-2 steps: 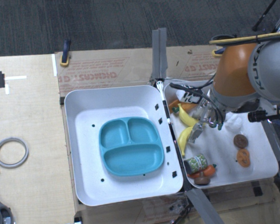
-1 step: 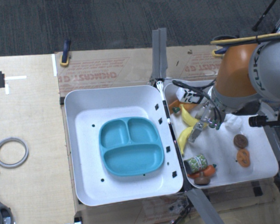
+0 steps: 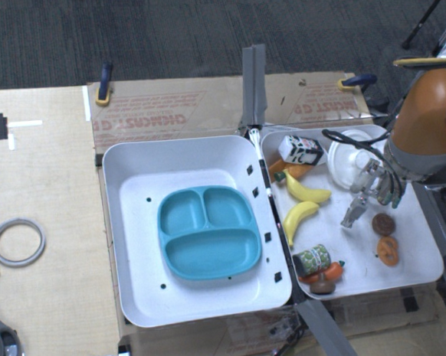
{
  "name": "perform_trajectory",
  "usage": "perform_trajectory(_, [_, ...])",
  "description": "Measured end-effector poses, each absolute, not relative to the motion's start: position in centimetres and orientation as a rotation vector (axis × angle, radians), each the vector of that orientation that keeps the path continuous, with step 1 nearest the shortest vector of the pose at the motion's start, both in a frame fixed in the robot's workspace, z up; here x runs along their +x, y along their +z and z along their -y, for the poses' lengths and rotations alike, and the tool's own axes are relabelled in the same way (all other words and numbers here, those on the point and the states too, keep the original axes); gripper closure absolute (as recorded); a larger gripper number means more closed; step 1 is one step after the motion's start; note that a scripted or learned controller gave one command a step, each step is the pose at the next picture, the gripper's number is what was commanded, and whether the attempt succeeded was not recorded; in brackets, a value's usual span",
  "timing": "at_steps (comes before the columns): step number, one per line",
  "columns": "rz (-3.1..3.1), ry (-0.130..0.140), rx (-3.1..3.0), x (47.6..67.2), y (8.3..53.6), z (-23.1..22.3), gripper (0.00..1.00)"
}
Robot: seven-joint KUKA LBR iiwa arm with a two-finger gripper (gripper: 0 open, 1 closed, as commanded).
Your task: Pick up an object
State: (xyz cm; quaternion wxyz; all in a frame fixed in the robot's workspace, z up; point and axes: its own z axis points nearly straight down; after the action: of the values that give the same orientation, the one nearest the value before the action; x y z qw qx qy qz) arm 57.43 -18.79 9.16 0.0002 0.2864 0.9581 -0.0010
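I read this as the approach step: my pincer (image 3: 354,215) hangs over the right bin (image 3: 430,268), just right of the two bananas (image 3: 301,218), with nothing between its fingers as far as I can see, and from this slanted view I cannot tell whether the fingers are apart or together. No object is lifted yet. The nearest candidates lie around the bananas: a brown round thing (image 3: 383,224) and an orange round thing (image 3: 388,252) well to their right, just past the pincer, a green can (image 3: 314,259) just below them, a small carton (image 3: 301,150) above them, and a clear bowl (image 3: 351,163) up and to the right. My guess is the next move calls for choosing one target, centring the pincer over it and descending straight (the brown thing looks the shortest trip). By count: two bananas, one can, one carton, one bowl, one brown thing, one orange thing, plus a reddish piece (image 3: 323,281) under the can that I can't name. To the left of the bananas, in the other bin (image 3: 128,242), sits one blue divided plate (image 3: 209,232); farther left on the tabletop (image 3: 36,150) lies one tape roll (image 3: 17,242).
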Motion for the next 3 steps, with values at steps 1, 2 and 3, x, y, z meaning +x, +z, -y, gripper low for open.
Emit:
perform_trajectory(1, [-2.943, 0.001, 1.098, 61.4, 9.1, 13.1, 0.0])
perform_trajectory(2, [-2.944, -0.002, 1.095, 61.0, 9.2, 10.0, 0.0])
perform_trajectory(3, [-2.966, -0.001, 1.031, 52.2, 9.2, 9.8, 0.0])
